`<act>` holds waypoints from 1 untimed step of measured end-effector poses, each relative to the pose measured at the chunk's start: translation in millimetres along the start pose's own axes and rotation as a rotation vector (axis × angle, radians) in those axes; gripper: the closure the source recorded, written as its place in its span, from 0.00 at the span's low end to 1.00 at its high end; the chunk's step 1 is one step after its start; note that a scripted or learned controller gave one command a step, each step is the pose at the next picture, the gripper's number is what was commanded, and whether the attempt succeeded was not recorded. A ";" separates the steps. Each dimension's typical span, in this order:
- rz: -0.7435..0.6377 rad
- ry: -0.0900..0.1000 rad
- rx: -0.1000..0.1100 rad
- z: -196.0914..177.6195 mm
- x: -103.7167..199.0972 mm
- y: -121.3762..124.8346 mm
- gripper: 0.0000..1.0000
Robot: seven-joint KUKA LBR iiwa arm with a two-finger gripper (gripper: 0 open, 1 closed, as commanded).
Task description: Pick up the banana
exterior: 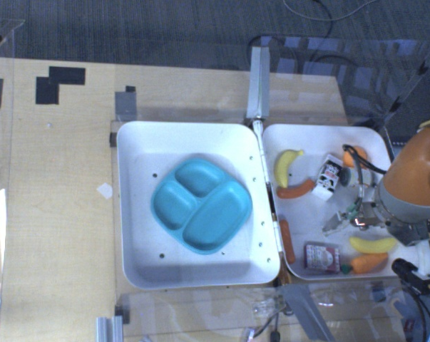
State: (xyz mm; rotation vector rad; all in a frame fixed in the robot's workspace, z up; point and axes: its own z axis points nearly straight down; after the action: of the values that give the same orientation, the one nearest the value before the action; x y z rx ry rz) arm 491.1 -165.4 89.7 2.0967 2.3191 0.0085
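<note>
Grey arm's two-finger gripper (pixel 341 221) low over the right white bin (pixel 321 136).
Its grip state cannot be told; one curved yellow banana (pixel 287 165) lies far-left, another yellow banana (pixel 374 244) near-right.

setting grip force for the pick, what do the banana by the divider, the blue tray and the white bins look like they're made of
The banana by the divider: smooth, evenly yellow skin with a greenish tip and a slight sheen; whether real fruit or plastic toy cannot be told. The blue tray: likely moulded plastic, given its uniform matte colour and rounded compartments. The white bins: probably rigid plastic, or painted metal, judging by their smooth faces, soft highlights and rounded corners.
</note>
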 end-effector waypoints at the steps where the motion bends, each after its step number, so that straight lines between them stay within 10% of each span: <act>1: -0.027 0.003 0.001 0.5 -39.2 -3.7 0.00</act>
State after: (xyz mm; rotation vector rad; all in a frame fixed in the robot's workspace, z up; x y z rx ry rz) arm 491.4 -204.8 89.4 2.0668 2.3497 0.0109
